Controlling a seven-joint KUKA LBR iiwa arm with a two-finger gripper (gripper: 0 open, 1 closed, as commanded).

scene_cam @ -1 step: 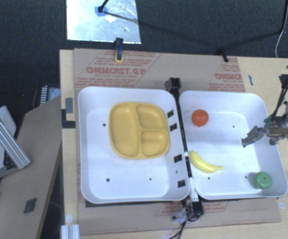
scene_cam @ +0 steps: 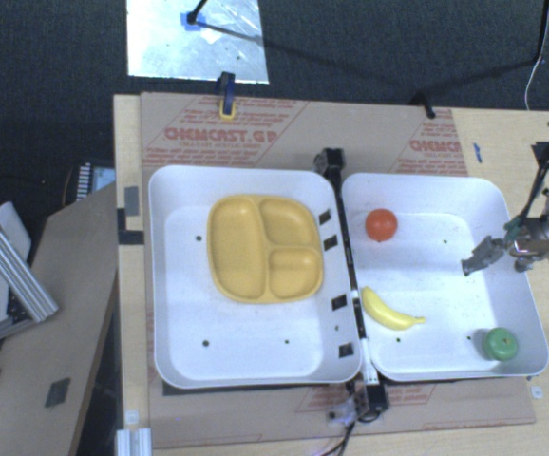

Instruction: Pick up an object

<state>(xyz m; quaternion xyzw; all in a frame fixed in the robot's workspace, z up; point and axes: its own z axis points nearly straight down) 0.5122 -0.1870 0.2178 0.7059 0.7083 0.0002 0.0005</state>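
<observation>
Whether the fingers are apart or together cannot be told. The gripper [scene_cam: 476,259] is held over the right bin [scene_cam: 445,193], above the green ball [scene_cam: 501,344] and clear of tomato [scene_cam: 381,224] and banana [scene_cam: 391,312]. A descent here risks closing on nothing.

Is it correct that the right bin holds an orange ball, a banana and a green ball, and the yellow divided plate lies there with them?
Not quite. The camera view shows the yellow divided plate lying in the left bin, alone. The orange ball, the banana and the green ball are in the right bin, as you said.
</observation>
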